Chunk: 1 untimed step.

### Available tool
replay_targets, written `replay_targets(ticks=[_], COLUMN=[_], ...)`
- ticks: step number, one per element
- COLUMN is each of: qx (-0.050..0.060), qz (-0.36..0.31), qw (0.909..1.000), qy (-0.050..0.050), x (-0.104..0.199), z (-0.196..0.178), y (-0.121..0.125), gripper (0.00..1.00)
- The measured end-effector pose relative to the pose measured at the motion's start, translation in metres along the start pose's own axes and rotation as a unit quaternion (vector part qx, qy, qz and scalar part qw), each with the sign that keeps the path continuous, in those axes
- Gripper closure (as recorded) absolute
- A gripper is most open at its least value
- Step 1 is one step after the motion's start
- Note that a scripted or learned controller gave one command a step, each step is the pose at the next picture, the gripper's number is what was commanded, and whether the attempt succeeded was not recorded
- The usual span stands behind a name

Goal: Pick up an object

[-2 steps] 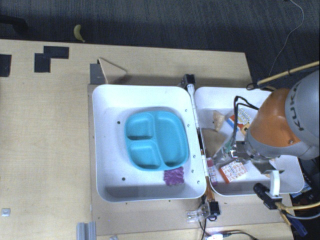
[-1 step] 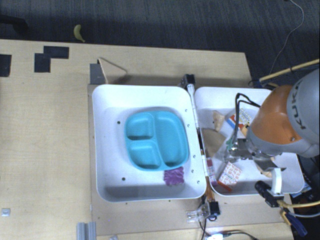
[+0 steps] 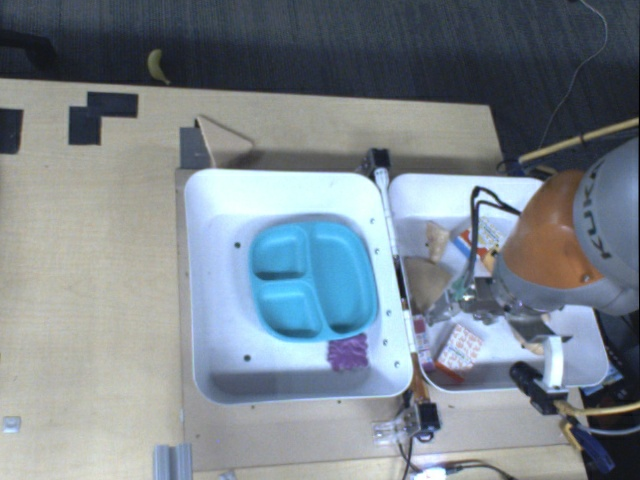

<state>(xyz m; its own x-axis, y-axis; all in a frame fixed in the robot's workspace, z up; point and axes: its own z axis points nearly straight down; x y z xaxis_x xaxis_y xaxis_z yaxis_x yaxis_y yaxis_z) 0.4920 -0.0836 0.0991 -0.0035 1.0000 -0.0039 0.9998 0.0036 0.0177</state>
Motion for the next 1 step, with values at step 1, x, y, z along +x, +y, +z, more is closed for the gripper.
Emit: replay_targets(ticks=[1], qx=[-0.002], qz=[-0.001], qw=[1.0], qy=[0.0], x=[0.0005], z=[-0.0107], y=[0.0017], gripper=[1.0])
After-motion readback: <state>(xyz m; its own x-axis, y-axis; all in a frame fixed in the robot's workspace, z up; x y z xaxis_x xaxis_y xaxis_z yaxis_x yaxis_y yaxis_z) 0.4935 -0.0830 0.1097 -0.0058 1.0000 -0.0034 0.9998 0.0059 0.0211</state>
